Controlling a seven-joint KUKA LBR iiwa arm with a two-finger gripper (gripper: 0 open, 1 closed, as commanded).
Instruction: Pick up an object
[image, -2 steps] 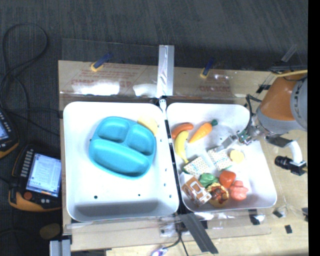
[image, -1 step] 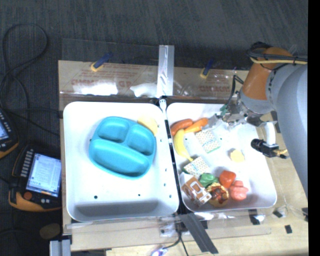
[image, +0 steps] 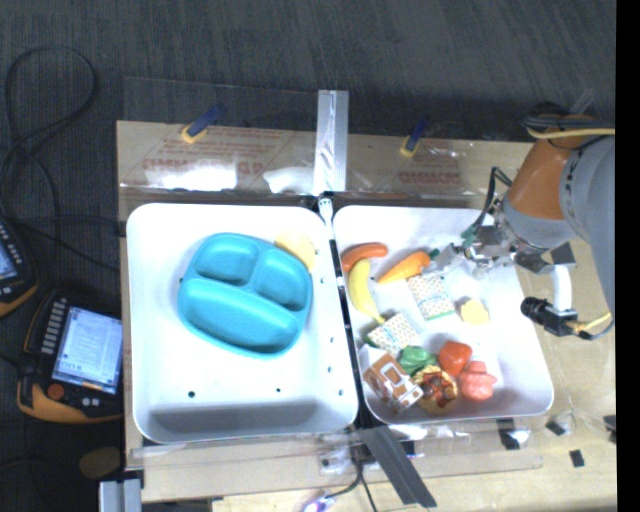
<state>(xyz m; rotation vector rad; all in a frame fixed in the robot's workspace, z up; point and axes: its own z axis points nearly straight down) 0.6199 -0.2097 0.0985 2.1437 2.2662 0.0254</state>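
- Objects for picking lie heaped in the right bin (image: 535, 345): a banana (image: 360, 290), an orange carrot-like piece (image: 403, 266), a reddish sausage-shaped item (image: 362, 253), two patterned cards (image: 431, 295), a pale yellow cube (image: 474, 312), a red tomato-like piece (image: 455, 355), a green leafy toy (image: 414, 357) and a small brown-and-white box (image: 391, 380).
- The left bin (image: 160, 400) carries an overturned blue divided plate (image: 245, 290), with a small yellow piece (image: 295, 247) just beside its upper right edge.
- The grey arm with its orange band (image: 540, 185) reaches in from the right; its hand (image: 478, 248) hangs over the upper right part of the right bin, near the carrot-like piece and the cards.
- The hand is too small and dark here to tell how far open it is, and nothing can be seen held in it.
- Judged from this, the pick is not yet done: every item rests in a bin, and descent, closure and lift all appear to remain.
- The cluttered pile along the bin's lower edge looks harder to grasp cleanly than the loose cube.
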